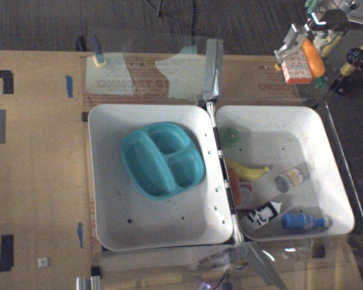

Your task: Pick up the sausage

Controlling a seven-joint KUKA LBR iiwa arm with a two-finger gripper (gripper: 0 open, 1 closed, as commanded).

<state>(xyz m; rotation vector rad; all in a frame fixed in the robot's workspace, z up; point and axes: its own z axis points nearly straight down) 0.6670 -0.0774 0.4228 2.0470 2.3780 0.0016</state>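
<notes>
The sausage (233, 186) is a thin reddish-brown stick lying lengthwise against the left wall of the right bin (327, 139), just below the yellow banana (247, 170). My gripper (317, 26) is high at the top right, beyond the far right corner of that bin and well away from the sausage. Directly under it I see a red-and-white carton (295, 65) and an orange carrot-like piece (314, 58); I cannot make out whether either is held.
The right bin also has a green round piece (230, 137), a small jar (290, 179), a blue bottle (303, 222) and a black-and-white item (263, 214). A teal divided plate (163, 159) lies in the left bin (109, 192).
</notes>
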